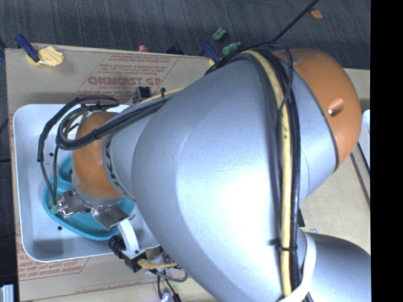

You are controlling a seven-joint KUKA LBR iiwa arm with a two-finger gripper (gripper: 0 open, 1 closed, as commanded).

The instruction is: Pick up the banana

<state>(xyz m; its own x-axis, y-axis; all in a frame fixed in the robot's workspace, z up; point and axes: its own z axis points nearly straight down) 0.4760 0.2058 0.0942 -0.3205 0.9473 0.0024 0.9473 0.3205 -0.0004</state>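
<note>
- The arm point(214, 181) reaches in from the right and covers most of the bench. Its broad grey shell runs from the lower right up towards the left.
- A large orange cover point(327, 106) sits on the arm at the upper right. Black and yellow cables point(283, 143) run down the shell beside it.
- The orange band point(94, 162) above the wrist hangs over the left bin point(25, 168), with loops of black cable point(56, 131) curling round its upper left side.
- The gripper point(79, 207) is below the band, low over the middle of that bin. The wrist hides most of it, so I cannot tell whether it is apart, together or clamped on anything.
- A teal dish point(88, 228) lies in the bin just under the wrist, and its curved rim shows at the left and below.
- I cannot tell where the banana is. The bin floor under the arm is hidden.
- The bin's near left corner point(47, 247) is bare white.
- The bin rests on a cardboard sheet point(126, 74) with red print.
- On the sheet's far left corner lie a small yellow piece point(51, 56) and, touching it, a blue clip point(25, 43).
- Two small green bits point(220, 35) lie past the sheet's far edge on the dark floor.
</note>
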